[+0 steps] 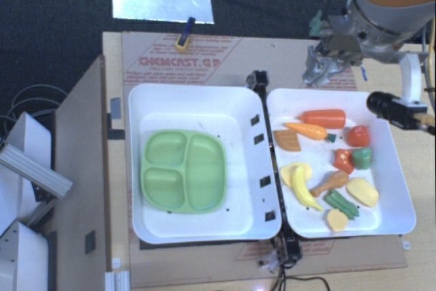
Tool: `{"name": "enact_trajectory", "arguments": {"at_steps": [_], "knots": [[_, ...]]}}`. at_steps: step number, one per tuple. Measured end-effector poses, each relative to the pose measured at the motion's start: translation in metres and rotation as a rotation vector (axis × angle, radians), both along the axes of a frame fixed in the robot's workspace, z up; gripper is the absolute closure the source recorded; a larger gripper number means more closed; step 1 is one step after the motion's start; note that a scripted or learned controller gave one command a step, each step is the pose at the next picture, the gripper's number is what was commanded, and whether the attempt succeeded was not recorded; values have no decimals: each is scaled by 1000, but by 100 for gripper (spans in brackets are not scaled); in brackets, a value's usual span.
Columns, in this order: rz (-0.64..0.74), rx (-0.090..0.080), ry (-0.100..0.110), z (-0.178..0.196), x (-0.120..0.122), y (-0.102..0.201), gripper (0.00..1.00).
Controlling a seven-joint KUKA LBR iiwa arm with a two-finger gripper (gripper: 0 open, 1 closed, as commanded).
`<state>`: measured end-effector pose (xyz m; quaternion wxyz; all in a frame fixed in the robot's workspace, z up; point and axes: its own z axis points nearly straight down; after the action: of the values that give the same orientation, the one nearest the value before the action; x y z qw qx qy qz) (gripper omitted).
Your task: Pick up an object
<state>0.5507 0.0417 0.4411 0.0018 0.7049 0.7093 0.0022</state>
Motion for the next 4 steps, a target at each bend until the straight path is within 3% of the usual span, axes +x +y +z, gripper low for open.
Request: {"name": "enact_trajectory", "arguments": {"at_steps": [1, 2, 3, 4], "knots": [[0, -2, 19, -189, 27, 35, 100], [-5, 0, 2, -168, 30, 33, 100], [-6, 1, 0, -157, 31, 33, 100], [-8, -2, 4, -195, 91, -5, 100]]}}
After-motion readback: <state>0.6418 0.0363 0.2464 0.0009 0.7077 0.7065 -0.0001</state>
